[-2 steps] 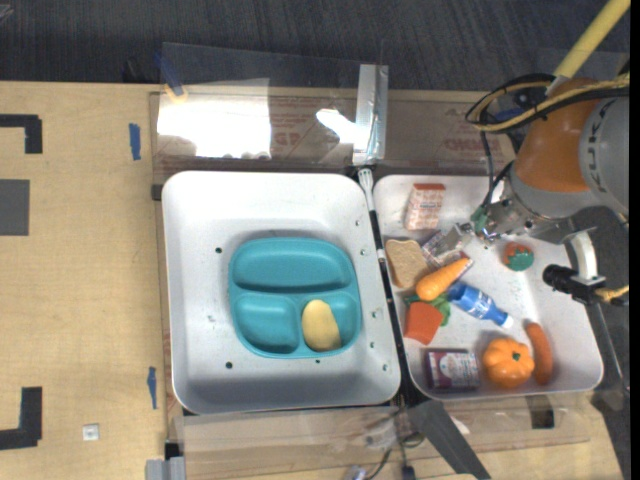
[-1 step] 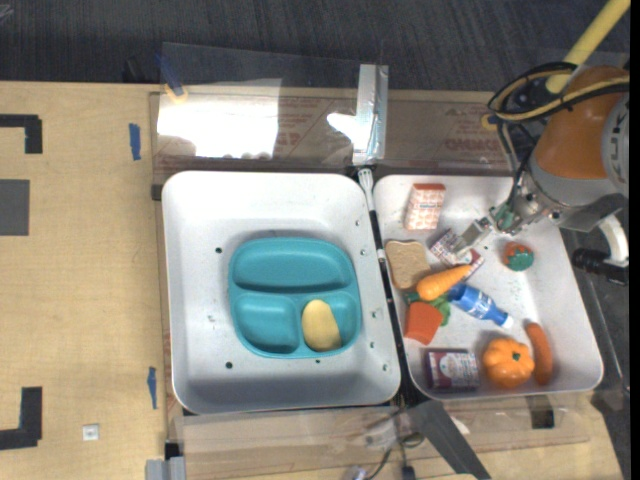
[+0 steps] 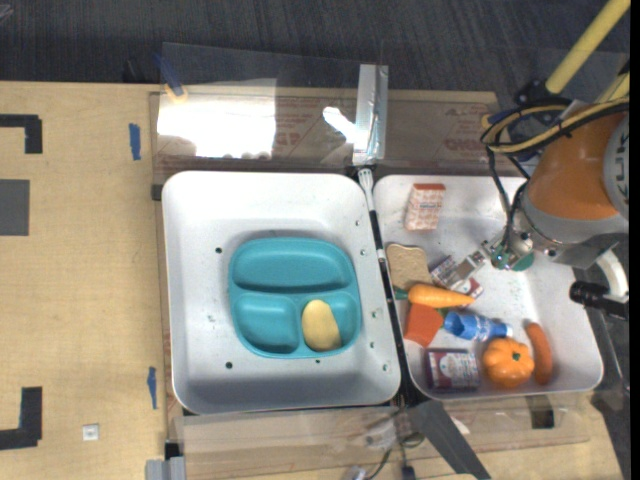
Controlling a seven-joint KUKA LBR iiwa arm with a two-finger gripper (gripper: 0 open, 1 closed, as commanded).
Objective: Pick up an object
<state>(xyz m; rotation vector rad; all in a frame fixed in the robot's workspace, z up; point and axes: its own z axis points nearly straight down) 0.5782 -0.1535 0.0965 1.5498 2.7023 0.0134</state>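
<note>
Left bin: a shallow white plastic bin (image 3: 190, 268) held a teal compartmented tray (image 3: 280, 278) with a yellow potato-shaped toy (image 3: 321, 325) in its lower right compartment.
Right bin: the shallow white bin (image 3: 572, 338) held a carrot (image 3: 440, 296), an orange pumpkin toy (image 3: 507, 361), a sausage (image 3: 540, 351) and a blue bottle (image 3: 475, 326).
Arm: the grey arm with its orange band (image 3: 570, 183) reached over the right bin.
Gripper: the two-finger gripper (image 3: 508, 256) hung low above the bin floor, gripping nothing visible; how wide it stood could not be told.

Dark grey carpet (image 3: 300, 8) runs across the twelve o'clock edge. Below it, the pale wooden bench top (image 3: 70, 268) spreads out toward nine o'clock, marked with black tape corners (image 3: 25, 133) and short blue tape strips (image 3: 134, 140). At twelve o'clock from the bins, a clear plastic sheet (image 3: 260, 118) catches a bright glare. A yellow pole (image 3: 595, 33) slants in at two o'clock.
</note>
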